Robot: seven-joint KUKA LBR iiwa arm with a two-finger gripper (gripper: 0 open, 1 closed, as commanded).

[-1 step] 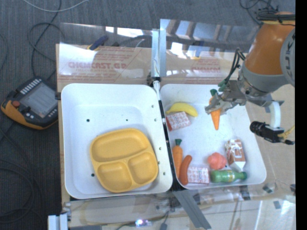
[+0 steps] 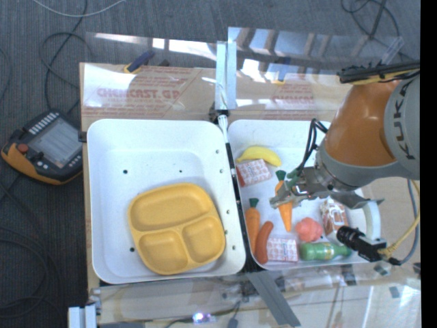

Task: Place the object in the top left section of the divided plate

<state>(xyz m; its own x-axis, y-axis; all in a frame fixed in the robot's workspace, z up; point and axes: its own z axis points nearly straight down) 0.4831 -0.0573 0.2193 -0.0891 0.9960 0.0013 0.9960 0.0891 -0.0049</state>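
A yellow divided plate lies in the left bin, with one long section at the back and two smaller ones at the front; nothing lies in any of them. My gripper hangs low over the right bin, among the toy foods. A short orange carrot lies right under it, and a small orange piece with a green top sits just to its left. The view shows nothing lifted clear of the bin floor.
The right bin also holds a banana, a red-and-white packet, a long carrot, a red sausage, a second packet, a pink round fruit and a green cucumber. A pendant lies on the floor to the left.
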